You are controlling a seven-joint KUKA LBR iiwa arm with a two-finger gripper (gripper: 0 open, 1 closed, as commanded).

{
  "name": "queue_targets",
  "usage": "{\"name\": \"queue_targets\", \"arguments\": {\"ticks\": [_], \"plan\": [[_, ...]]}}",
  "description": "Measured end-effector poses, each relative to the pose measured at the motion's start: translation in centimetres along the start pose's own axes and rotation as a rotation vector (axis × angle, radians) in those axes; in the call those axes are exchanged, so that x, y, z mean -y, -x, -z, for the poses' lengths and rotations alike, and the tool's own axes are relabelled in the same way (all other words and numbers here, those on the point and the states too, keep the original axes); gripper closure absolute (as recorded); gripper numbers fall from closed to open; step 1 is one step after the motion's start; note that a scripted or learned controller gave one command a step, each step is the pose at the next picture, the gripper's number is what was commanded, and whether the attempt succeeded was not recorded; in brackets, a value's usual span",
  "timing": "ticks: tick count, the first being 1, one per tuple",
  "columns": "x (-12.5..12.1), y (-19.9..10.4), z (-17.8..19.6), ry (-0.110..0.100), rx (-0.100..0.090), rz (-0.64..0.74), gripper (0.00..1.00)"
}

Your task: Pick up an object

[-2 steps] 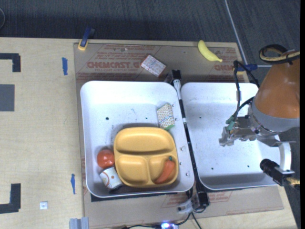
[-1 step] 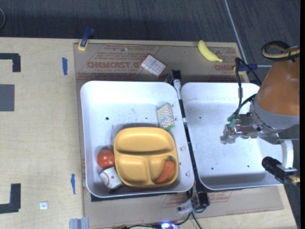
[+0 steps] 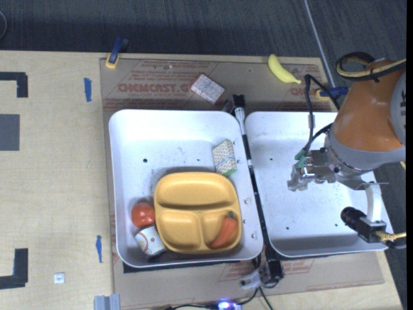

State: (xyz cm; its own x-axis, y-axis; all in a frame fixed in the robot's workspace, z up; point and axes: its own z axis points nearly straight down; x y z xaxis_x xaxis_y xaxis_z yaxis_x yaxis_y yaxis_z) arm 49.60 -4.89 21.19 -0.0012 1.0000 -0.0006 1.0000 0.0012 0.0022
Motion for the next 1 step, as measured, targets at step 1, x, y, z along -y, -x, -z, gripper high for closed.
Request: {"name": "queue_targets", "arguments": {"ticks": [1], "plan": [[1.62, -2.79, 0.44, -0.003, -0.002, 0.000, 1.00]]}}
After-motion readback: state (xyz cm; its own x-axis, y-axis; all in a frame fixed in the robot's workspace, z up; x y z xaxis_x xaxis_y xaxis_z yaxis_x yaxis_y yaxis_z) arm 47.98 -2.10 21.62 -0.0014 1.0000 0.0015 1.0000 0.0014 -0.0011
